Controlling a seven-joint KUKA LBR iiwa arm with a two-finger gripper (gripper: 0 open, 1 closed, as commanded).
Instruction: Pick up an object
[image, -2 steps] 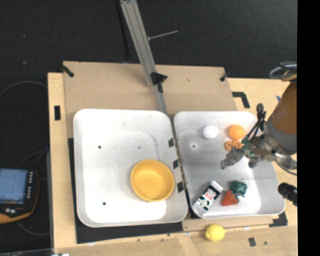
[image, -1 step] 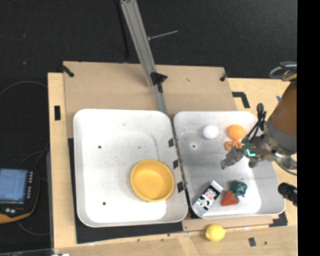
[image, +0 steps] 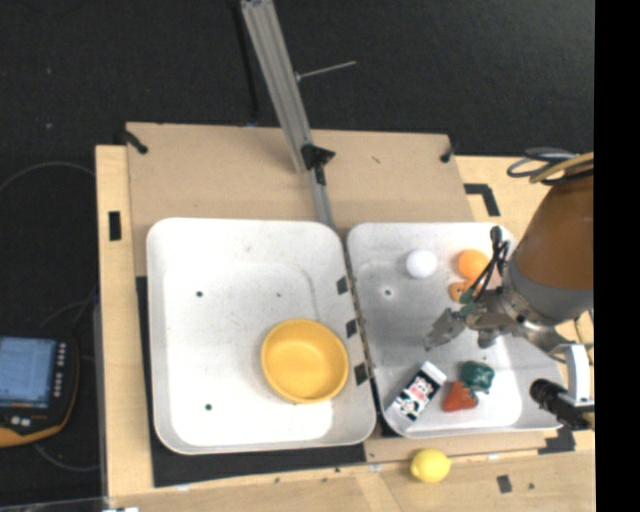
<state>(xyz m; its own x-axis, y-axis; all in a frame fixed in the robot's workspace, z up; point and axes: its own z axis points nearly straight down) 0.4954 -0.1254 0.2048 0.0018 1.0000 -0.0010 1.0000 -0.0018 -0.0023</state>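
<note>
The gripper (image: 452, 331) hangs over the right bin (image: 385, 250) with its fingers spread and nothing between them. Nearest below lie a small carton (image: 415, 391), a green toy (image: 478, 376) and a red toy (image: 459, 397) — packed close, so a descent could nudge one aside or pinch two together. The white ball (image: 421, 264) would likely roll away if clipped.
</note>
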